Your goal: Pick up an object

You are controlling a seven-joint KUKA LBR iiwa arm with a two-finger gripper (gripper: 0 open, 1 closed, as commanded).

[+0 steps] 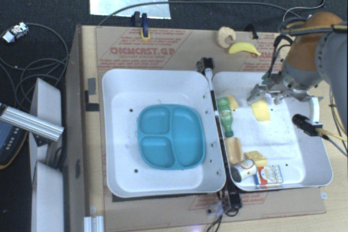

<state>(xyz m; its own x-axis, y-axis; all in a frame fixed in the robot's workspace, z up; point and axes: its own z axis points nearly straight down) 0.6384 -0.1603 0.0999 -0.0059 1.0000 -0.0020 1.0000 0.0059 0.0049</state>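
Camera view looks down on the table (163,51), and the grey arm (321,57) reaches in from the right with its orange band up by the far right corner. The claw (265,94) sits low over the far part of the right bin (315,171), right above a pale yellow object (261,111) lying on the bin floor, and whether the claw is open or closed is impossible to tell from this angle, so nothing can be called held. Along the right bin's left wall lies a green bottle (224,117) with a small yellow piece (232,102) just beside it on its right. Nearer along that wall, a tan block (234,149) rests, and beside it a yellow wedge (256,158), a small can (244,171) and a flat printed packet (270,175) cluster at the near edge. Over in the left bin (125,89), a blue divided plate (171,136) lies flat in the middle. On the far side of the table, outside the bins, a banana (243,49) and a pale round piece (226,36) sit close together.
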